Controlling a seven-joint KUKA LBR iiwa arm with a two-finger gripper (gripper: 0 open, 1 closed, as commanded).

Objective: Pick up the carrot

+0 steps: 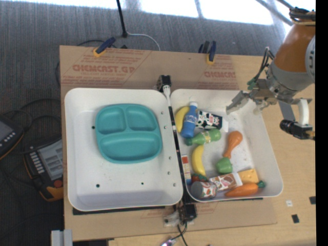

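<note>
- Carrot [245,189] is parked in the right bin [272,158], down at the near edge, lying flat with its green top pointing toward the right wall
- it's pretty boxed in: a small carton [219,182] is touching it on the left and a yellow cheese wedge [249,176] sits just behind it
- jaws [245,100] are seen over the far part of the same bin, spread wide with nothing between them, so nothing has been grabbed yet
- step in hand is judged to be the approach, the carrot looks untouched and the gripper is well apart from it
- between the two lie an orange drumstick-looking toy [233,142] and a green pepper [224,165], which could easily be mistaken for the target or bumped on the way
- next move calls for the jaws to be carried toward the near edge of the bin, lined up across the carrot's narrow width, then lowered
- care is needed with the bin wall right beside it, since a finger could land on the rim or on the carton instead
- left bin [82,152] with the teal tray [128,132] isn't involved at all
</note>
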